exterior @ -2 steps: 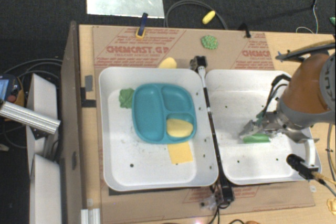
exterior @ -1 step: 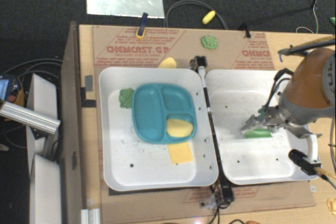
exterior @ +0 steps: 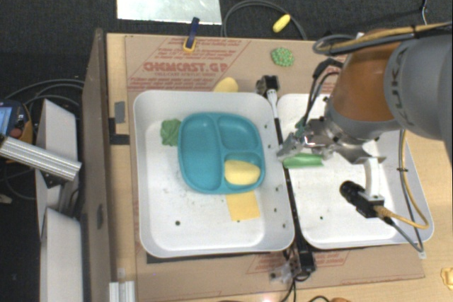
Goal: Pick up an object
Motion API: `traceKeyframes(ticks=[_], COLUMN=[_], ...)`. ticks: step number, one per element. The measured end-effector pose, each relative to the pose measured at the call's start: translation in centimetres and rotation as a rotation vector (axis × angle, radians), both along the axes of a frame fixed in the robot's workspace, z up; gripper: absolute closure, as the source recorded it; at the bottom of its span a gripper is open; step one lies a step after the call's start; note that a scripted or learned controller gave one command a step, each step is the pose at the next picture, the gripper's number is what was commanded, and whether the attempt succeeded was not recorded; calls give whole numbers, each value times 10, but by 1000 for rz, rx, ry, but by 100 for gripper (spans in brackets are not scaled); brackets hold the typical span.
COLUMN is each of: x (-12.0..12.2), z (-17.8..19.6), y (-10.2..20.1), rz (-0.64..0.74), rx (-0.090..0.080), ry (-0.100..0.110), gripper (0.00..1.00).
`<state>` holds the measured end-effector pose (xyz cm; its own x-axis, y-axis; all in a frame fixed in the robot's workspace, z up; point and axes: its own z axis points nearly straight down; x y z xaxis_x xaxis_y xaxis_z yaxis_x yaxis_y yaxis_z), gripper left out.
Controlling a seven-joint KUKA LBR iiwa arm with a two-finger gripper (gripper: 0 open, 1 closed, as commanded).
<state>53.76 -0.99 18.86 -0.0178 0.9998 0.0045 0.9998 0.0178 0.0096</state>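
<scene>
My gripper (exterior: 301,143): at 9 o'clock in the right bin (exterior: 396,233); how far open, I cannot tell.
Green object (exterior: 303,160): lying just below my gripper, by the bin's left wall.
Left bin (exterior: 152,223): teal divided plate (exterior: 205,152), yellow piece (exterior: 241,172) at its 4 o'clock.

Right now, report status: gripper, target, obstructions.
Gripper low at right bin's left edge, over green object; grasp unconfirmed. Divided teal plate with yellow piece sits in left bin.

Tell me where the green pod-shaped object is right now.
The green pod-shaped object lies in the right bin, close to its left wall, directly under the gripper and across the divide from the teal plate.
</scene>
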Motion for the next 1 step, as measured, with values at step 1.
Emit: traceKeyframes(ticks=[1], x=[37], z=[37], y=[-22], rz=[-13], rx=[-6], ry=[2], gripper=[100])
